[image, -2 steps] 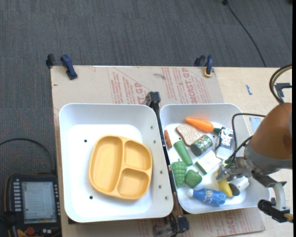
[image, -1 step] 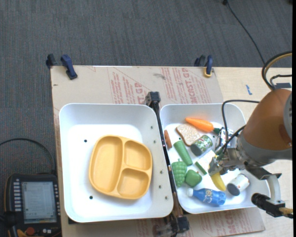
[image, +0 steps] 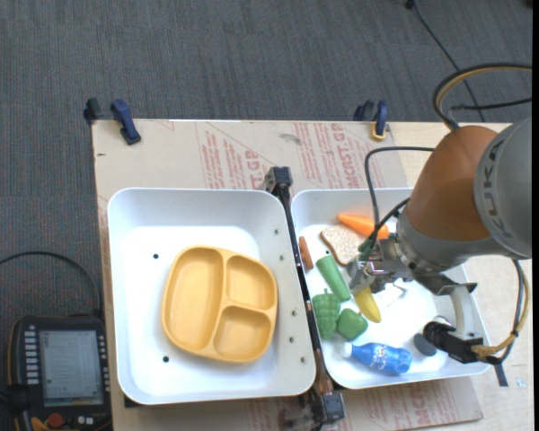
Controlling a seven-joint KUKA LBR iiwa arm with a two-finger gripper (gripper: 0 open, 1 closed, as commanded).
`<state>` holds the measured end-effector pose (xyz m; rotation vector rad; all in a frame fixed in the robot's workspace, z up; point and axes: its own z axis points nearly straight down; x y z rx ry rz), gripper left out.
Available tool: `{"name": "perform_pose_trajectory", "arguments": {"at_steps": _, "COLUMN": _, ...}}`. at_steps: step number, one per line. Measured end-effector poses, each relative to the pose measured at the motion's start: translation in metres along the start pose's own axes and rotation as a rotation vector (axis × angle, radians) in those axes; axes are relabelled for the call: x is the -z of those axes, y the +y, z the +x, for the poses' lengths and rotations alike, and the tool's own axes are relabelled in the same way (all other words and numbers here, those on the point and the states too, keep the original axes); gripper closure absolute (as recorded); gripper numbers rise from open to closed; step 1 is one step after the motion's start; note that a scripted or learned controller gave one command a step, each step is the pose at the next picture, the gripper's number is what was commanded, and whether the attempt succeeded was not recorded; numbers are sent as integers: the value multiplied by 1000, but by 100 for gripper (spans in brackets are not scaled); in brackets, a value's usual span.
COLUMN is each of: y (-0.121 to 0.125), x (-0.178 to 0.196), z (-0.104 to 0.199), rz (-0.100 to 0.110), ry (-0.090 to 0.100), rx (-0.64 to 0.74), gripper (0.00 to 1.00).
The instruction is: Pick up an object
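Jaws unclear, hidden under the wrist; the gripper point(image: 370, 277) hangs low over the right bin point(image: 391, 380) middle, just above a yellow toy point(image: 368, 305) (likely its target) beside green toys point(image: 334, 303) near the left wall.

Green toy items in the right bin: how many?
3: a green plastic cylinder leaning near the bin's left wall, a bumpy green toy below it, a smooth green piece beside that. The arm may hide others.

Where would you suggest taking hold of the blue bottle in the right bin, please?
Grip the blue bottle across its middle, coming straight down from above. It lies on its side near the bin's front wall, roughly parallel to it, with open floor behind it.
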<state>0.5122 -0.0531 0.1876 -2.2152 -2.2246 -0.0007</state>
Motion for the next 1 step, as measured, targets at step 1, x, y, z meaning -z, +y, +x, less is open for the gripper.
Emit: {"name": "perform_pose_trajectory", "arguments": {"at_steps": 1, "y": 64, "x": -18, "z": -38, "rz": 2, "ry": -1, "rx": -1, "gripper": 100}}
